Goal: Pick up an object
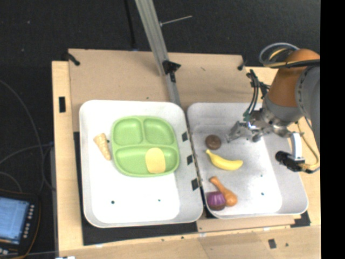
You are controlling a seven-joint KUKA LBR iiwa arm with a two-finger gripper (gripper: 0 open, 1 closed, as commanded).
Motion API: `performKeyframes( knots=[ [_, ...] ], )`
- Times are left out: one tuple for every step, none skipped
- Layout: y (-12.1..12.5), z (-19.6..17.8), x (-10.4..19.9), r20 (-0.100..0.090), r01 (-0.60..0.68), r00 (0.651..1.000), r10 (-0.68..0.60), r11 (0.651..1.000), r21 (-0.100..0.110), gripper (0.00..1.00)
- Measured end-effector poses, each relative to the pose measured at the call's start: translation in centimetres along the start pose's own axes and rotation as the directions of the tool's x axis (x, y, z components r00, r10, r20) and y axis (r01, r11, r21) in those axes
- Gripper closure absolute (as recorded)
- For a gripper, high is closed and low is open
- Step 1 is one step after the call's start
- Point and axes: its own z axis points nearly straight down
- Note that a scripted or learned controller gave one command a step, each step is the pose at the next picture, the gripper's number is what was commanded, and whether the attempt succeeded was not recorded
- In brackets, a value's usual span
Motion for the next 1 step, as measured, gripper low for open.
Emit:
performKeyframes(
  knots=[
    [0.14, -1.50, -0.14, 0.002, -0.001, 1.000, 0.001, 1.000, -0.006, 1.00]
  ],
)
